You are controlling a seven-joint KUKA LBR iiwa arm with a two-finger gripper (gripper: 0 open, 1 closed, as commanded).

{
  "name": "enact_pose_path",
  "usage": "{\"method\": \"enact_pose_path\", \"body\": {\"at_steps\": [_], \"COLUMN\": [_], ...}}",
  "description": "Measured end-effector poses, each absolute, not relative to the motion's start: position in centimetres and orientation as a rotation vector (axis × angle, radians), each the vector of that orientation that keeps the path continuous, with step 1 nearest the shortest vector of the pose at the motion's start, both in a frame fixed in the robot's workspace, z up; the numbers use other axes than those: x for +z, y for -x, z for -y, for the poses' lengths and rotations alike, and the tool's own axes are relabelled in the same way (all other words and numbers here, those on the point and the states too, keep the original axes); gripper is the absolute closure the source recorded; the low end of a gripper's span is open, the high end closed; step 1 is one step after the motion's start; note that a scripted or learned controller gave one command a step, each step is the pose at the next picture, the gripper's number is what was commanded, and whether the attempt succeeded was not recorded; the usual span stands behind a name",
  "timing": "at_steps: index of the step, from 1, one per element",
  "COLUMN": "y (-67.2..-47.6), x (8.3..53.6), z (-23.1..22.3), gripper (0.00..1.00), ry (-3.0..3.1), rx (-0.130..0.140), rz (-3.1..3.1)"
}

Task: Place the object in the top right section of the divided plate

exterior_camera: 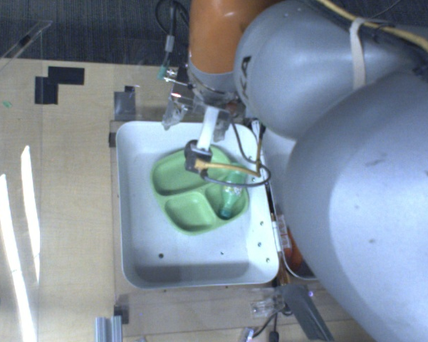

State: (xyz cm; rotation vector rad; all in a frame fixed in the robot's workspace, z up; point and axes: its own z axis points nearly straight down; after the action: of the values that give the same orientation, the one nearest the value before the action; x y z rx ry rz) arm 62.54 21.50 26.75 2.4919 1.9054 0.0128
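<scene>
A green divided plate (157,184) lies in the far half of the left white bin (132,219). A small see-through teal object (229,202) rests in the plate's right-hand section, tilted, close to the ridge between sections. My gripper (191,116) hangs over the bin's far rim, just beyond the plate's far edge and up-left of the teal object. Nothing shows in its grasp. The big grey arm with the orange band covers the plate's far right edge.
The arm hides most of the right bin (290,256); a sliver of its rim with something orange-red shows. Black tape marks (57,83) lie on the wooden bench at far left. Metal brackets (125,103) stand at the left bin's corners.
</scene>
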Motion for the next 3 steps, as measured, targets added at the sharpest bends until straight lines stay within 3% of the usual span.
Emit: {"method": "enact_pose_path", "body": {"at_steps": [1, 2, 3], "y": [-62.6, -66.5, -66.9], "x": [27.7, 21.3, 20.8], "z": [-21.7, -23.6, -21.4], "gripper": [1.00, 1.00, 1.00], "ry": [-2.480, -2.377, -2.418], "rx": [0.019, 0.008, 0.007], "rz": [-1.917, -2.049, -2.002]}}
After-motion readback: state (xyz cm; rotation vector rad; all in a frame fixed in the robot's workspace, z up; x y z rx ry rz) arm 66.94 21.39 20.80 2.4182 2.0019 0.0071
